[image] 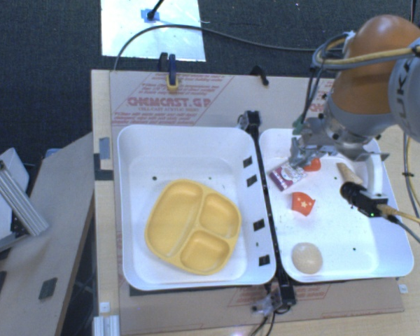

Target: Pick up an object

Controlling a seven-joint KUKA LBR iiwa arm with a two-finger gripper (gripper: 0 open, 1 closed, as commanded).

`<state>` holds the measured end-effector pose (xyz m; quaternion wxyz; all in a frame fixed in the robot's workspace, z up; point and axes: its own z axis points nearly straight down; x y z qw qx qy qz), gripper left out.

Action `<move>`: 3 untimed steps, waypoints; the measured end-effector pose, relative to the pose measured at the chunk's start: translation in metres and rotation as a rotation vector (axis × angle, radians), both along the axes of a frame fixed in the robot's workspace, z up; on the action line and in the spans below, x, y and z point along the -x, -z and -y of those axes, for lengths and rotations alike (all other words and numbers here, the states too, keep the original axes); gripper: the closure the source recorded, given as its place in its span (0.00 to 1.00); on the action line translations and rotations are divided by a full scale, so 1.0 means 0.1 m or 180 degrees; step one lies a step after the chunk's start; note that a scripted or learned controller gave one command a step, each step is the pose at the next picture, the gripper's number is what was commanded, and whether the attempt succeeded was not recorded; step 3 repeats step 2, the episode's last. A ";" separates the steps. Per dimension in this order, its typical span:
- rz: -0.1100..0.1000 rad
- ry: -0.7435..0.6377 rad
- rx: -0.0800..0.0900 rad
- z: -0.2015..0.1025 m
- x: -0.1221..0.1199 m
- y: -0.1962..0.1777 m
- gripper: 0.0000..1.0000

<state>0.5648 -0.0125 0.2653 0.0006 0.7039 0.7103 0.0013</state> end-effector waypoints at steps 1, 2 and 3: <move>-0.0002 -0.0001 -0.0002 -0.54 0.00 0.01 1.00; -0.0006 -0.0003 -0.0003 -1.14 -0.09 0.19 1.00; -0.0006 -0.0003 -0.0003 -1.14 -0.09 0.19 1.00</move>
